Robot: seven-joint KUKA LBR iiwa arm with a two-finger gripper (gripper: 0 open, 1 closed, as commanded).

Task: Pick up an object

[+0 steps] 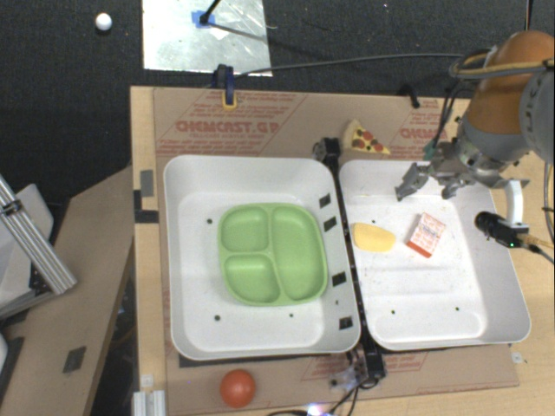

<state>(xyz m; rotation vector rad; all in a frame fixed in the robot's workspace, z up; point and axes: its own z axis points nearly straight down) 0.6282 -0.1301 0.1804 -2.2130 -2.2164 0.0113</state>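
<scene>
Two white bins are sitting side by side; the gripper [431, 183] is hovering with fingers spread wide over the right bin [486, 319] — holding nothing. Just below, the red-and-white packet [427, 235] is lying beside a yellow piece [374, 237] — centring over one before descending seems wise.

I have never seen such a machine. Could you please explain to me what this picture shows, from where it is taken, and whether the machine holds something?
The picture comes from one camera fixed above a bench, looking down at a slant. The grey and orange shape at the right is a robot arm; its gripper, a two-finger claw, is open above the right bin and holds nothing. Its job is to pick up an object. Below it in that bin lie a yellow piece and a small red and white box. The left bin holds a green divided plate. Outside the bins, a toy pizza slice and an orange ball lie on the bench.
</scene>
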